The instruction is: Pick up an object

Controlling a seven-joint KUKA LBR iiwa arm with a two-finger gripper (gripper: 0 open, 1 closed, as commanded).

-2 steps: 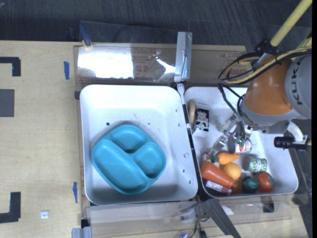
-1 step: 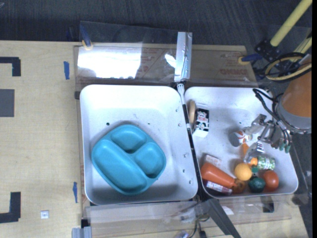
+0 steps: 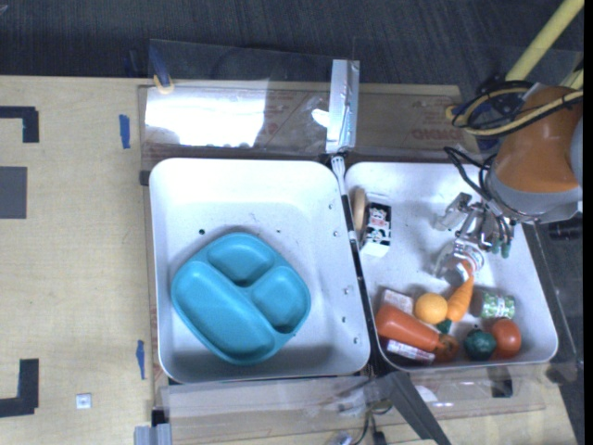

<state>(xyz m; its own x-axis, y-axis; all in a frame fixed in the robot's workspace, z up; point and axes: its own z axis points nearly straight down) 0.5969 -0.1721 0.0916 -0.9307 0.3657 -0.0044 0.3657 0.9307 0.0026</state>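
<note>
just below the gripper point(image 3: 460, 260), an orange carrot point(image 3: 460, 297) is seen tilted in the right bin point(image 3: 542, 336), its top seemingly at the fingertips; whether it is grasped cannot be told. a blue tray point(image 3: 239, 297) is seen in the left bin point(image 3: 185, 188).

- The arm point(image 3: 537, 170) is grey, rounded and bulky, and shows above the right-hand white bin point(image 3: 547, 327).
- A broad orange band point(image 3: 542, 142) wraps the arm on its side away from that bin.
- Yellow and black cables point(image 3: 482, 109) loop beside the band, farther still from the bin.
- The tool point(image 3: 463, 244) over the bin's floor is small, silvery metal, with thin parts and a spot of teal.
</note>
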